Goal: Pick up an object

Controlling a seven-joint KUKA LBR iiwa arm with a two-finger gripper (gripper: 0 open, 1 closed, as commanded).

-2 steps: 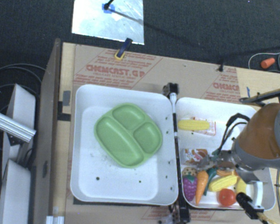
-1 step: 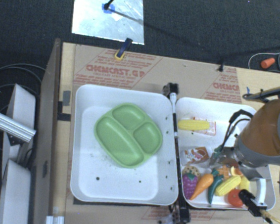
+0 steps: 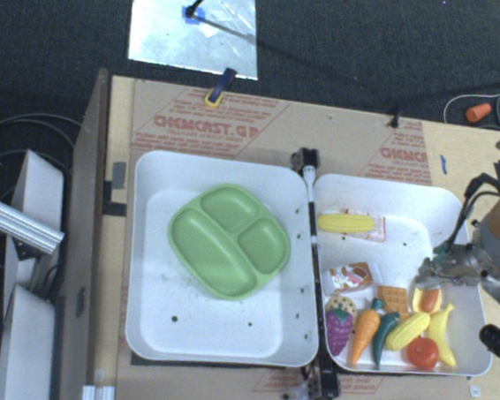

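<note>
Gripper (image 3: 433, 274) low at right bin's (image 3: 384, 193) right edge, over toy food heap in front-right corner; finger state cannot tell. Banana (image 3: 443, 330), lemon (image 3: 408, 329), tomato (image 3: 423, 352) touch each other, so a grab may clip two or slip off.

Two white bins sit side by side, the left bin (image 3: 144, 317) and the right bin (image 3: 392, 196); one green divided plate (image 3: 230, 240); one corn cob (image 3: 347, 223); one carrot (image 3: 365, 333); one banana (image 3: 441, 330); one tomato (image 3: 422, 352); one bunch of grapes (image 3: 339, 322); one lemon (image 3: 406, 329).
</note>
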